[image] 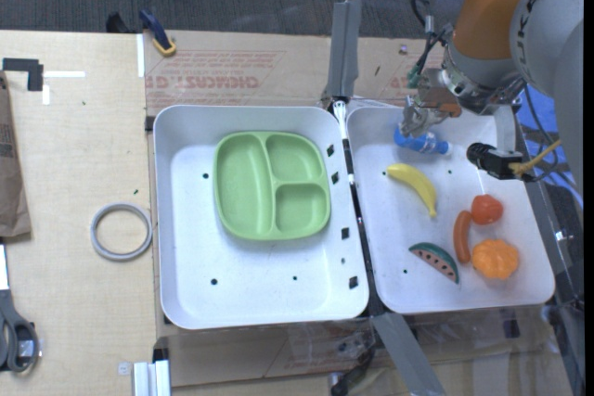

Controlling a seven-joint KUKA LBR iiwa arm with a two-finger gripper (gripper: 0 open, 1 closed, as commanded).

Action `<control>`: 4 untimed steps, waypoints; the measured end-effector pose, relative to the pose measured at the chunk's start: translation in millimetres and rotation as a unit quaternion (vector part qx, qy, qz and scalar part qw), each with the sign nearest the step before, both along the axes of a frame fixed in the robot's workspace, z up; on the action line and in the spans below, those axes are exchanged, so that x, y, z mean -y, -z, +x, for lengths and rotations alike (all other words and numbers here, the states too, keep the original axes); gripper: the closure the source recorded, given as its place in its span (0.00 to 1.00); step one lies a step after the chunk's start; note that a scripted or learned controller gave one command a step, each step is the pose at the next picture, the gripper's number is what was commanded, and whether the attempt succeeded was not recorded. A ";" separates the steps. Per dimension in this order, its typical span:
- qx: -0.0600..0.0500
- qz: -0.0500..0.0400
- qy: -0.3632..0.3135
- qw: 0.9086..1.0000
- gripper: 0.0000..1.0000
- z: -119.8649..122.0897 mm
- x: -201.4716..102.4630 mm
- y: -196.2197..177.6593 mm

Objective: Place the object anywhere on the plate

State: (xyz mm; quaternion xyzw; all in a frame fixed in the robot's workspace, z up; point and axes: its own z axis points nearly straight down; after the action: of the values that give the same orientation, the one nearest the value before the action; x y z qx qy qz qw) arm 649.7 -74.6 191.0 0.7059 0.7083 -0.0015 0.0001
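Bench was tan wood, carrying two shallow white bins side by side. Left bin held a green divided plate with three compartments, sitting toward the bin's upper middle, all compartments bare. Right bin held the toy food. Arm, grey with orange section, came in from the upper right and reached down over the right bin's upper left corner. Hand sat low at that corner, directly over a blue object lying on the bin floor; fingers looked to be around or touching its top, but couldn't tell if they were actually clamped on it or how wide they were. Blue object was in the right bin, well apart from the plate. Yellow banana lay just below the blue object, slanting down to the right. Orange fruit was near the bin's lower right, red tomato above it, an orange-red sausage just beside both on the left. Watermelon slice lay lower left of the sausage. On the bench left of the bins: a tape roll, a brown paper bag at the left edge, scissors at the lower left corner.
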 end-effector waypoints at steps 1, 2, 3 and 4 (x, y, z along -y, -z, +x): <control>0.001 0.001 0.001 1.000 1.00 9.1 -56.2 -0.3; 0.001 0.000 0.001 1.000 1.00 9.1 -116.0 -0.5; 0.000 0.000 0.001 1.000 1.00 8.9 -167.0 0.2; -0.001 0.000 0.002 1.000 1.00 0.5 -240.3 76.9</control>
State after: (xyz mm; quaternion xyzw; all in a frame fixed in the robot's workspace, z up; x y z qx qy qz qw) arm 650.2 165.7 114.1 0.7071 0.7071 -0.0022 -0.0007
